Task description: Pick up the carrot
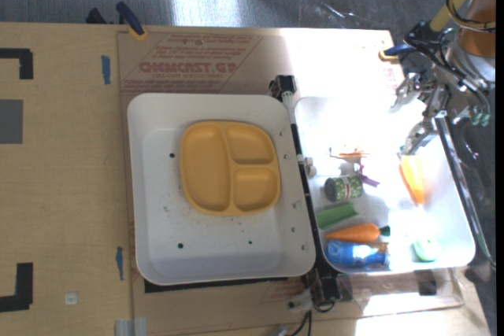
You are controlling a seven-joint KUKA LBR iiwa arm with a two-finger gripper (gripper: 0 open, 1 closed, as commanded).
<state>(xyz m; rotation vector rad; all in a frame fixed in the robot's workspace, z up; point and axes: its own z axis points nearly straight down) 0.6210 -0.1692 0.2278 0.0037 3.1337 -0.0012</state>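
Observation:
The carrot (354, 233) is orange with a dark green stub at its right end. It lies flat near the front of the right bin (453, 244), between a green piece (339, 214) behind it and a blue bottle (356, 253) in front of it. My gripper (411, 118) hangs over the bin's back right part, well away from the carrot, up and to the right of it. Its two metal fingers stand apart and open with nothing between them.
A green can (343, 187) and a small pink-and-orange toy (351, 158) sit in the middle of the right bin. An orange block (413, 179) lies just below the gripper, and a pale green item (426, 249) sits at front right. The left bin (150, 193) holds a yellow divided plate (230, 167).

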